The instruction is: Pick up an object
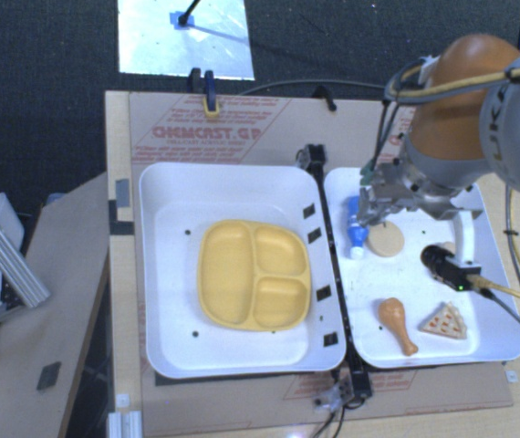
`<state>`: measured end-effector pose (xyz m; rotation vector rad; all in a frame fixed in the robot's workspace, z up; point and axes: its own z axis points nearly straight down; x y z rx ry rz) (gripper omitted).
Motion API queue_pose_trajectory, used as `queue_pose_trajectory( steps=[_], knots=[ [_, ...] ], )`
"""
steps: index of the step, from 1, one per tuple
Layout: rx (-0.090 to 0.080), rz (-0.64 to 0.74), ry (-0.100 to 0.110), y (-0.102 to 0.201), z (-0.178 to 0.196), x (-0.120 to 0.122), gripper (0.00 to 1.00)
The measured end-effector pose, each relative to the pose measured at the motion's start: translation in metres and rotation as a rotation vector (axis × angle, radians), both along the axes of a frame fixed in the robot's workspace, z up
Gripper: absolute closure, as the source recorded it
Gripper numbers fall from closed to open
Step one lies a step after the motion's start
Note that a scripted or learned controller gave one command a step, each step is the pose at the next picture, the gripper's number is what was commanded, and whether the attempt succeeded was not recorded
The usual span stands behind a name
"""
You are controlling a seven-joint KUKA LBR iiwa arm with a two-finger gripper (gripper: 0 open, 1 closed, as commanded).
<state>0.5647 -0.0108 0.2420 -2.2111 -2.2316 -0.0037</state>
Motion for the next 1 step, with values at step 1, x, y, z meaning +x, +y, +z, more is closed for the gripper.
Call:
queue_pose_trajectory(
  steps=[1],
  knots=[
    [0.0,0.001,-0.001,0.06,0.004,0.0077,1.0]
  ],
)
